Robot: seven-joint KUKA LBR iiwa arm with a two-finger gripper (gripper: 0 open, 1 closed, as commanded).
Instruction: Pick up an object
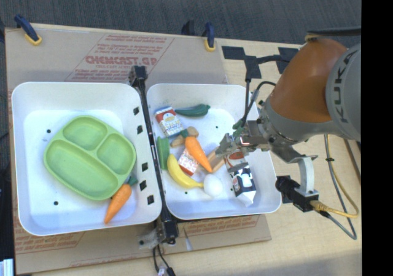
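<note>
My gripper hangs low over the right bin, in its right half. It is just right of an orange carrot and just above a black-and-white carton. A yellow banana and a white egg lie near the bin's front. Toward the back lie a dark green pepper and a small red-and-white carton. A small reddish-brown item shows right at the gripper's tip. Whether it is held is unclear.
The left bin holds a green divided plate and a second carrot at its front right. A black divider runs between the bins. The grey arm with its orange band covers the right bin's right rim.
</note>
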